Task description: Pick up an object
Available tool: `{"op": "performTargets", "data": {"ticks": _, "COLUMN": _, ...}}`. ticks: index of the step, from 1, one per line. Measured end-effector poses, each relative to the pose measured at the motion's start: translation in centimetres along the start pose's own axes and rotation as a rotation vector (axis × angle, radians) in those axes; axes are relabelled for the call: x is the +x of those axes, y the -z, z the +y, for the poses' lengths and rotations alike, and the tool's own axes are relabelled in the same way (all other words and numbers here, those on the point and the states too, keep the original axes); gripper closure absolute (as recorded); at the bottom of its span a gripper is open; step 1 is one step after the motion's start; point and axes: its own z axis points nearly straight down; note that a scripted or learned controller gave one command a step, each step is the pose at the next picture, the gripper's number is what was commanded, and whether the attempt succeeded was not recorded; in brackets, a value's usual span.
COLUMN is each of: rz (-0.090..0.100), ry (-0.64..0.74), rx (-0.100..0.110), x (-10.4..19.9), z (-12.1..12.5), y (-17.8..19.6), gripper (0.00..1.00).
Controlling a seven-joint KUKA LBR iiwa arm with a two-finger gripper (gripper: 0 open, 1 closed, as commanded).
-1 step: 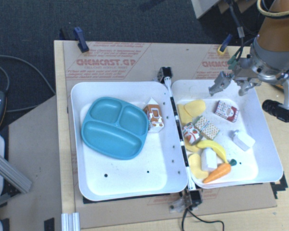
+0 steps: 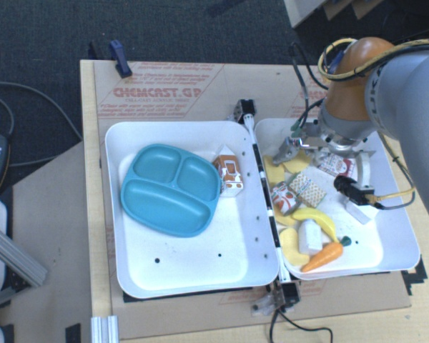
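My gripper (image 2: pixel 327 156) hangs low over the back of the right bin (image 2: pixel 393 252), under the orange wrist band. Directly below it lies a red and white packet (image 2: pixel 335 165), partly hidden by the gripper. In front of it sit a checkered packet (image 2: pixel 308 189), a small red and white can (image 2: pixel 284 199), a banana (image 2: pixel 316 219), a white bottle (image 2: pixel 309 236) and an orange carrot (image 2: pixel 323 256). A yellow piece (image 2: pixel 277 170) lies by the bin's left wall.
The left bin (image 2: pixel 193 263) holds a blue divided plate (image 2: pixel 170 189) and a small orange and white box (image 2: pixel 229 174) near its right wall. A black cable (image 2: pixel 375 202) trails from the wrist across the right bin. A blue clamp (image 2: pixel 119 58) sits on the bench's back left.
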Motion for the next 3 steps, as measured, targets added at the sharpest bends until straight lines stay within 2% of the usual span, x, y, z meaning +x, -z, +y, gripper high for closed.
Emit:
{"op": "performTargets", "data": {"ticks": 1, "rz": 0.001, "ry": -0.001, "rx": -0.001, "x": 0.0, "z": 0.0, "y": 1.0, "gripper": 1.00}}
{"op": "performTargets", "data": {"ticks": 2, "rz": 0.001, "ry": -0.001, "rx": -0.001, "x": 0.0, "z": 0.0, "y": 0.9, "gripper": 0.00}}
{"op": "performTargets", "data": {"ticks": 3, "rz": 0.000, "ry": -0.002, "rx": 0.000, "x": 0.3, "z": -3.8, "y": 0.0, "gripper": 0.00}}
